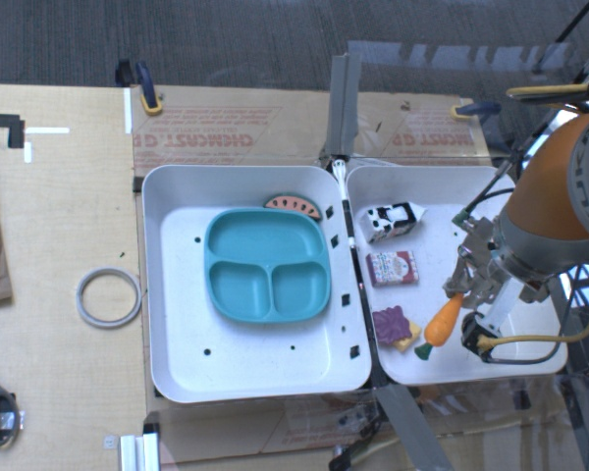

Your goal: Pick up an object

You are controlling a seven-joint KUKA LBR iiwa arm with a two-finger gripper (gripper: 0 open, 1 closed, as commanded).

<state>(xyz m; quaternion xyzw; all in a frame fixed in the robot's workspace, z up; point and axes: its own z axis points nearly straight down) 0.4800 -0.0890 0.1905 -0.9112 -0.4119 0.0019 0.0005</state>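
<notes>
We see the fingers (458, 292) at the toy carrot's (443, 322) top end, w/ grip state unclear. Carrot lies just below-left; prob light, stiff, smooth plastic, so we'd pinch across mid-body.

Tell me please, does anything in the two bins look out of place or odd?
One thing: the watermelon slice in the left bin is wedged behind the far edge of the teal divided plate, partly hidden by it. In the right bin, the carrot lies at a slant right by the gripper. Nothing looks spilled or damaged.
</notes>
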